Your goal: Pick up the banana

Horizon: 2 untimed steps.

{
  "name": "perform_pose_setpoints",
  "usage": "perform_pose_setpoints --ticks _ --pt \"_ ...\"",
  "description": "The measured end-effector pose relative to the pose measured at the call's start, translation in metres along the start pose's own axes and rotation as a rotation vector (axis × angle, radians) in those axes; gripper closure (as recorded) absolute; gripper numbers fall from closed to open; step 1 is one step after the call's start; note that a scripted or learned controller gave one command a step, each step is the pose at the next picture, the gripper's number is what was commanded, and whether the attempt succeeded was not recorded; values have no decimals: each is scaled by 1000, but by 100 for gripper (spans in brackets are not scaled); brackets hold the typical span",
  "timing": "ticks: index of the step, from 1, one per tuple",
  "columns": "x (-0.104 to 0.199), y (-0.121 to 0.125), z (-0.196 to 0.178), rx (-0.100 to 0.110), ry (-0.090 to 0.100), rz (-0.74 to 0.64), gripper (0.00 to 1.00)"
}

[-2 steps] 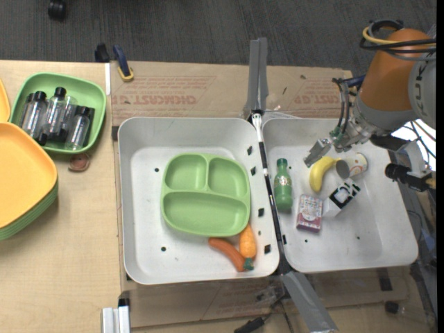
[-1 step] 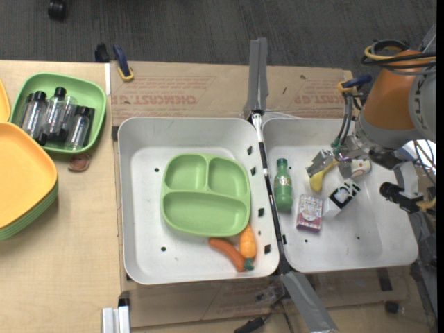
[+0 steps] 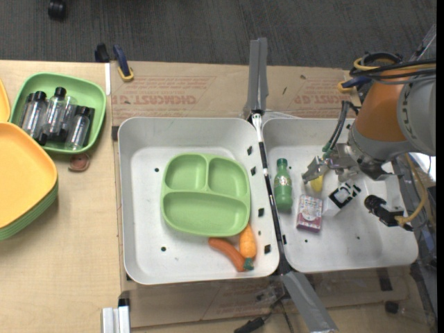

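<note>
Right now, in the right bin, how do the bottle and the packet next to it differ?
The bottle is green; the packet is pink and purple. The bottle is slim and rounded; the packet is flat and rectangular. The bottle sits beside the bin's left wall; the packet sits to its right, nearer the front. Both are in the right bin, close to the banana.

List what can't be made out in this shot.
- Camera view: banana. Only a small yellow bit shows; the gripper above it covers the rest, so whether it is held cannot be told.
- Camera view: pink packet. Its print is too small to read.
- Camera view: yellow plates. Cut off by the left edge.
- Camera view: small bottles in the green tray. Labels too small to read.
</note>
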<state>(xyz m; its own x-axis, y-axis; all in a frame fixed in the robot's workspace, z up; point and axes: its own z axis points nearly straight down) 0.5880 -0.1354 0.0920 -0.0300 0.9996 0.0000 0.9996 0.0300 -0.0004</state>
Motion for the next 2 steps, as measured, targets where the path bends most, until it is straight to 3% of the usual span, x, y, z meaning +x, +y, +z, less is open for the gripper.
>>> perform_pose_setpoints --ticks 1,2 --pt "-1 0 -9 0 -1 4 100" --pt "47 -26 -99 2 -1 223 100"
